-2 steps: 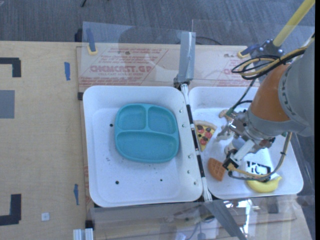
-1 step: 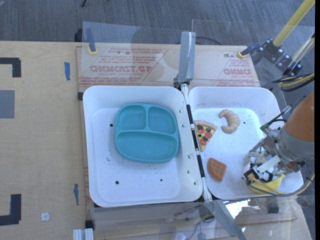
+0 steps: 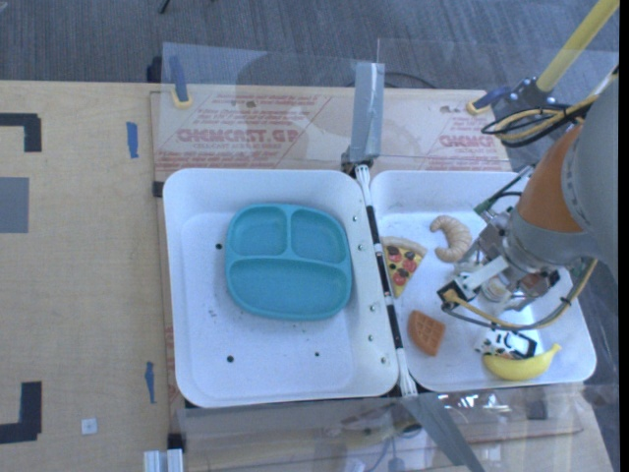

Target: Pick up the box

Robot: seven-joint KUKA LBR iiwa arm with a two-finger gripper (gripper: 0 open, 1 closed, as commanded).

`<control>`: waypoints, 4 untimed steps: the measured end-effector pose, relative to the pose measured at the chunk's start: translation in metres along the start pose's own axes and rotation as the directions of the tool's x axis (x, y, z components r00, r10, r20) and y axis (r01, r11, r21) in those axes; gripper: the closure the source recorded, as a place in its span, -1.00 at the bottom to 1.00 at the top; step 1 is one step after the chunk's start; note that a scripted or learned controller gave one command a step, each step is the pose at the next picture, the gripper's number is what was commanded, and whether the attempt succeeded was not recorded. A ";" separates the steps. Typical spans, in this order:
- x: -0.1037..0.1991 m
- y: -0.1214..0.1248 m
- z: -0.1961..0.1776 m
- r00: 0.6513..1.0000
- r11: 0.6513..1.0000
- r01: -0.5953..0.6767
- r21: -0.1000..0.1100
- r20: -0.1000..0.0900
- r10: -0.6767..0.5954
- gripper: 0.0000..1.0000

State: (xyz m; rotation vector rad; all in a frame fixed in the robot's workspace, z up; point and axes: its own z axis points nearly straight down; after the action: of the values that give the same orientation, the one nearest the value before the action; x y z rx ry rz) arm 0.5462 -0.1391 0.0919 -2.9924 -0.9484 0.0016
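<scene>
Scene: A grey arm [image 3: 590,165] reaches over the right bin [image 3: 582,334] on the desk [image 3: 79,264]. Its end effector [image 3: 496,285] hangs low, just beyond the banana [image 3: 521,364].
Box: We take the small black-and-white block for the box [image 3: 511,342], though it is too small to be sure. It lies against the banana's far edge, touching it.
End effector: Released or clenched, we cannot tell.
Key relation: The box sits between the end effector and the banana, just on the banana's side. Its long axis appears to run along the banana's length.
Next move: We judge it calls for a short shift toward the banana, then a descent.
Risk: The banana touches the box and could be caught with it.
Bystanders: An orange square piece [image 3: 426,332] lies near the banana's left end, and a croissant [image 3: 452,237] lies well beyond the banana.
</scene>
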 end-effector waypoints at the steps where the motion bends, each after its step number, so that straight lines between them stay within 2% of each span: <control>1: 0.074 0.009 0.002 0.995 0.995 -0.100 -0.009 -0.007 0.100 -1.00; 2: 0.074 0.009 -0.009 0.995 0.995 -0.096 -0.008 -0.002 0.096 1.00; 3: 0.107 0.025 0.001 0.983 0.983 0.182 -0.010 -0.003 -0.182 1.00; 4: 0.108 0.024 0.002 0.983 0.983 0.183 -0.008 -0.006 -0.183 -1.00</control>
State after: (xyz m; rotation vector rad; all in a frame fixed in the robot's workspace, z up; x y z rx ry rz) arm 0.6482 -0.0961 0.0897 -2.8973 -1.2216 -0.0122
